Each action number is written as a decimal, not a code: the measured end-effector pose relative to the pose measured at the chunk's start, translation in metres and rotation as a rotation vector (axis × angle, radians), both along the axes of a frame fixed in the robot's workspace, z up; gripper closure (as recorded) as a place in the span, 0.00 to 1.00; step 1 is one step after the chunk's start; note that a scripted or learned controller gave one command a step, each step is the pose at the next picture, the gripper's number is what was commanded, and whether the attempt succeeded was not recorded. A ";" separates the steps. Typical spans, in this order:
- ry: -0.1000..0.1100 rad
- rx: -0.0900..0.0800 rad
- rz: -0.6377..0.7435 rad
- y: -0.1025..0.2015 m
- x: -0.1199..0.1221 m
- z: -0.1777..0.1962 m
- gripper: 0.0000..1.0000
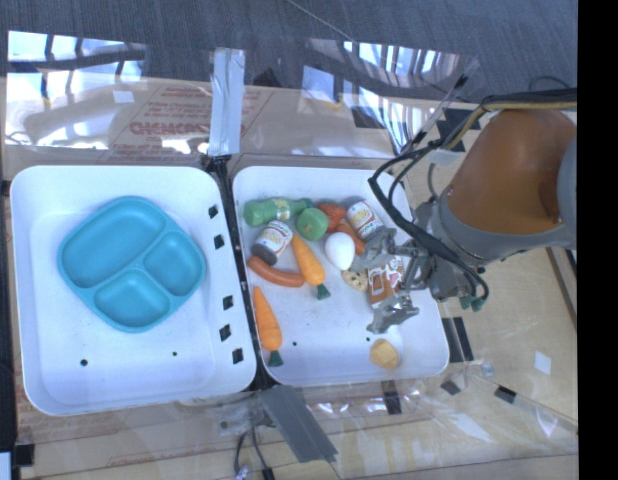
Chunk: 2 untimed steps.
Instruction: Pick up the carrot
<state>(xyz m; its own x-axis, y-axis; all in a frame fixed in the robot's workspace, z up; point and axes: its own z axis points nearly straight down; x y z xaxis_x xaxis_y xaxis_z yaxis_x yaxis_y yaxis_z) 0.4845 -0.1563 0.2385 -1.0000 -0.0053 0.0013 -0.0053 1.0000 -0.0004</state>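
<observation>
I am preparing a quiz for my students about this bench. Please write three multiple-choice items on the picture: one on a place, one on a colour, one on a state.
1. Where does the divided plate lie?
A. left bin
B. right bin
C. on the floor

2. What colour is that plate?
A. red
B. blue
C. yellow

3. How does the carrot by the right bin's left wall stand?
A. lifted by the tool
B. lying on the bin floor
C. on the plate

Answers:
1 A, it sits alone in the left bin.
2 B, it is light blue.
3 B, it lies flat, apart from the tool.
</observation>
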 end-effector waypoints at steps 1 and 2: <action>0.010 0.005 0.131 0.022 0.011 -0.138 0.00; -0.002 0.002 0.061 0.042 0.071 -0.147 0.00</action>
